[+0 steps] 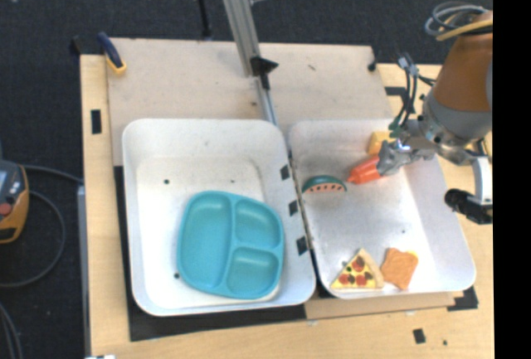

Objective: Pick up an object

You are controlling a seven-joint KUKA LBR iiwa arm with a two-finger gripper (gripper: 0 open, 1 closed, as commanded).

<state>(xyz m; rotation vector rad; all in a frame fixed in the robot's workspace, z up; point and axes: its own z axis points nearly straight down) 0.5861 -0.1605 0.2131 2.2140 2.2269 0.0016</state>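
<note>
My gripper [392, 157] hangs low over the back of the right bin [431, 208], reaching in from the right. An orange-red carrot-like piece [363, 173] lies slanted right at the gripper's tip, touching or nearly touching it; whether it is gripped cannot be made out. A small yellow piece [378, 140] sits just behind the gripper by the bin's back wall. A watermelon slice [323, 185] lies at the bin's left side. A pizza slice [358, 273] and an orange toast-like piece [400, 267] rest by the front wall.
The left bin [149, 158] holds a teal divided plate [231, 244] in its front half. A metal pole [241, 13] rises behind the bins, with a rod running down to the gap between them. A blue-and-yellow clamp [111, 52] sits at the bench's back left corner.
</note>
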